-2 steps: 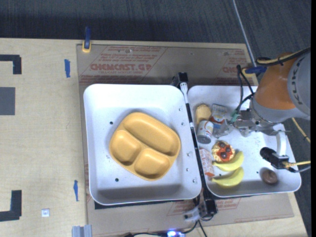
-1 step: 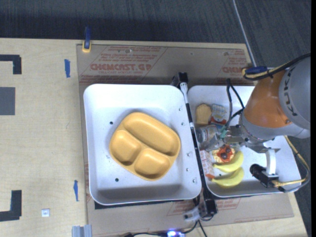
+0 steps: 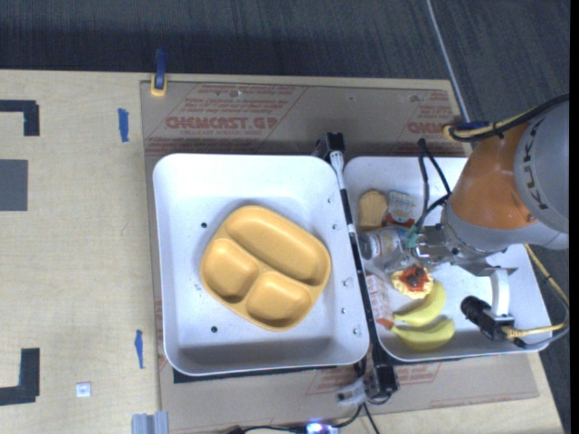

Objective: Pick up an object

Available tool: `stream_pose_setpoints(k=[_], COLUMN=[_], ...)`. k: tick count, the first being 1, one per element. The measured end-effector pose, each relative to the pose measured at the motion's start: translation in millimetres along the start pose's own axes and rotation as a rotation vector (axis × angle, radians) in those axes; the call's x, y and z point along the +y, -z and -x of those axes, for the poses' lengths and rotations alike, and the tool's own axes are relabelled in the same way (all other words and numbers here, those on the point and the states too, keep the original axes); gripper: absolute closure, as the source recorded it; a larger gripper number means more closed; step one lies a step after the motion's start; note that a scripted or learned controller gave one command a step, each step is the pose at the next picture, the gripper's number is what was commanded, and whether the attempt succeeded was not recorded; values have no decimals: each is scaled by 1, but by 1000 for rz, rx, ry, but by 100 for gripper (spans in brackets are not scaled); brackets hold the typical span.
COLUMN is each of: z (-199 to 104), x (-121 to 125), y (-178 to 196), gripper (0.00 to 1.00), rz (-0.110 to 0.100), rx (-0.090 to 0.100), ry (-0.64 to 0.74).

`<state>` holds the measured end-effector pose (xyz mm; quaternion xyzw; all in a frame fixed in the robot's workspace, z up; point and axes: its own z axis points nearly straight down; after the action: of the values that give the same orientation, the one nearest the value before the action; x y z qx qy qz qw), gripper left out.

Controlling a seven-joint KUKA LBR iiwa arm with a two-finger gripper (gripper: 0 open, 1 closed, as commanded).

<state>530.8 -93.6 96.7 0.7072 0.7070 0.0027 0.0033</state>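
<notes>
Bananas (image 3: 425, 319), two, smooth and curved, lie in the right bin (image 3: 534, 337), just below the jaws (image 3: 418, 250), whose state I cannot tell. One yellow three-compartment tray (image 3: 264, 265) fills the left bin (image 3: 181, 242).

Place: robotics lab test cell | Evidence: pale wooden surface (image 3: 72, 269) marked with blue tape (image 3: 123, 125) and black squares (image 3: 13, 184) | two shallow white bins (image 3: 172, 269) on printed cardboard sheet (image 3: 271, 116) | grey-and-orange industrial arm (image 3: 507, 193) with exposed cables (image 3: 434, 174) | dark carpet floor (image 3: 271, 16)
</notes>
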Motion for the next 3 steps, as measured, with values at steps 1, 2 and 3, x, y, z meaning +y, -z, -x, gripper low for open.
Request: stream_pose_setpoints(k=[1,2,3], z=[-72,-145,-173], x=[82,87,26], y=[88,87,121], gripper=[100,100,100], rz=[-7,-6,-12], rx=[1,1,2], ry=[2,3,3])
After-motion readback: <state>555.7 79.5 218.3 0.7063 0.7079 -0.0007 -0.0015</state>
